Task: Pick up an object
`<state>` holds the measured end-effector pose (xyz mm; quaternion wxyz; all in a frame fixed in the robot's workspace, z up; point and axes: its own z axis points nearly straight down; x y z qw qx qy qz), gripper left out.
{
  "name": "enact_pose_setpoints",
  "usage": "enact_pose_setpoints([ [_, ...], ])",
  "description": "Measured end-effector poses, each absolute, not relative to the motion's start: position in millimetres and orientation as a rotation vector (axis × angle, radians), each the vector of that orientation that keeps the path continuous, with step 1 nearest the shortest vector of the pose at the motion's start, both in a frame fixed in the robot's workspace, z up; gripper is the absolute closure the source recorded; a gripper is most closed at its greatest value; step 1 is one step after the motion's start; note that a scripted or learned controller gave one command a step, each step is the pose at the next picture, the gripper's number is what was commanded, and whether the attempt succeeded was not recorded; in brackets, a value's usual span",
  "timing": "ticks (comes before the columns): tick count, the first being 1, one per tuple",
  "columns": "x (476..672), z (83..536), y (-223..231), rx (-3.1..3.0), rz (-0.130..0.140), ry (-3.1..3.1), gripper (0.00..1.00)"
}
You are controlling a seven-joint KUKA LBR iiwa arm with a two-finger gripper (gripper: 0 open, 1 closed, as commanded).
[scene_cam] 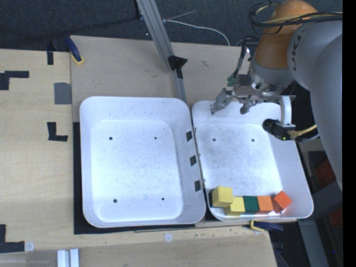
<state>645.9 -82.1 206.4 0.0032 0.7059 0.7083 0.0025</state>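
Observation:
My gripper (231, 107) hangs over the far rim of the right bin (289, 166), fingers spread open with nothing between them. A row of small blocks lies along that bin's near edge: a yellow cube (223, 196), a second yellow block (237, 206), a green block (251, 204), an orange block (265, 203) and a red-orange block (282, 200). The gripper is well away from them, at the opposite end of the bin.
The left bin (89, 149) sits beside the right one, touching it along a black-clipped seam. A grey metal pole (161, 35) slants down behind the bins. The arm's grey body (325, 65) fills the right side.

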Motion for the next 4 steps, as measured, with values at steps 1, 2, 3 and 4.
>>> enact_pose_setpoints([
  [1, 677.8, 282, -53, 2.21, 0.01, 2.223, 0.0],
  [2, 674.1, 384, -35, 2.214, 0.009, 2.221, 0.0],
  [3, 673.4, 294, -22, 2.224, -0.011, 2.227, 0.0],
  [4, 664.4, 289, -59, 2.224, -0.006, 2.219, 0.0],
])
